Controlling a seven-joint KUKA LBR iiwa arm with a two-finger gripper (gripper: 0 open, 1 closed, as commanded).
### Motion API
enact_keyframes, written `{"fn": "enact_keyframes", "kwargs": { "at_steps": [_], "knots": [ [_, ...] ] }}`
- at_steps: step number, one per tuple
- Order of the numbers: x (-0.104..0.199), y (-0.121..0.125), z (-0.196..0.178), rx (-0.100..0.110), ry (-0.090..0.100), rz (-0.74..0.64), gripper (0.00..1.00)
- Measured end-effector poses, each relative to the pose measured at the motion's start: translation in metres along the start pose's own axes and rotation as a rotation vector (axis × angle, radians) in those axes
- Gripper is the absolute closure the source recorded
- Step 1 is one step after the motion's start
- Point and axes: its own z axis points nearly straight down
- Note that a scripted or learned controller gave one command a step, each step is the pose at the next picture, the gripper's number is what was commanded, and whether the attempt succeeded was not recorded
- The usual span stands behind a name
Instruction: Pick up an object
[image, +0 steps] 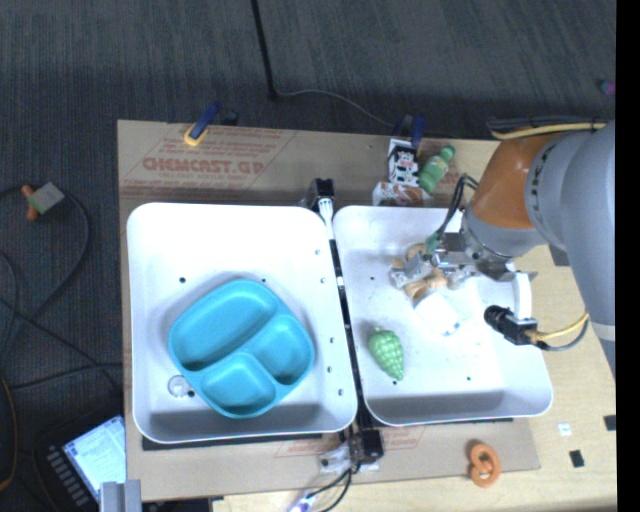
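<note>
- Nearest the camera, an orange ring (484, 462) lay on the tabletop (250, 165), outside the bins.
- A green ridged object (387, 353) rested untouched at the near left of the right bin (520, 400); a blue divided tray (240, 346) sat in the left bin (150, 230).
- Farther in, the gripper (432, 275) hung low over a small tan-and-white object (425, 288) mid-bin; nothing looked lifted, so the pick seemed undone.
- The arm reached in from the right, wrist bent downward; whether the jaws were apart or together I cannot tell.

Two white bins (150, 300) — one blue divided tray (240, 345), one green ridged object (387, 352), one orange ring (484, 462).
</note>
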Motion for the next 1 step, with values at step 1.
{"fn": "enact_keyframes", "kwargs": {
  "at_steps": [1],
  "knots": [
    [-0.0011,0.0012,-0.0114,-0.004,-0.003,0.000,1.00]
  ]
}}
